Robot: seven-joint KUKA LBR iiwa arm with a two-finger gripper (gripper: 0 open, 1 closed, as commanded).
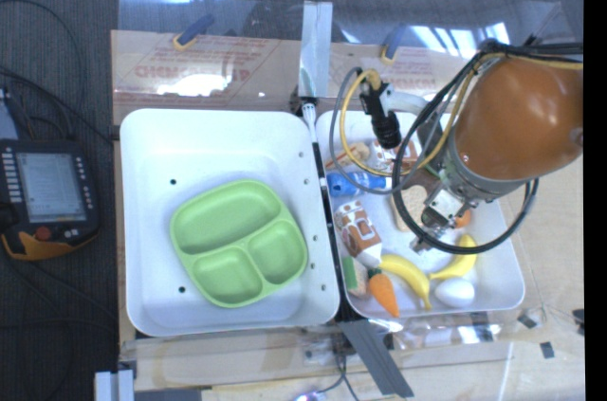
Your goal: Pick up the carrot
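The carrot [383, 293] is small and orange with a green top. It lies near the front-left corner of the right bin [507, 295], beside a yellow banana [408, 275]. My gripper [439, 213] hangs over the middle of the right bin, under the arm's orange band [522, 119]. It sits up and to the right of the carrot, well apart from it. Cables and the wrist cover much of the gripper.
The right bin also holds a second banana [458, 263], a white egg [455, 292], a brown-and-white carton [358, 233] and a blue item [356, 184]. A green divided plate [239, 242] lies in the left bin [152, 162]. A handheld pendant [47, 191] rests at far left.
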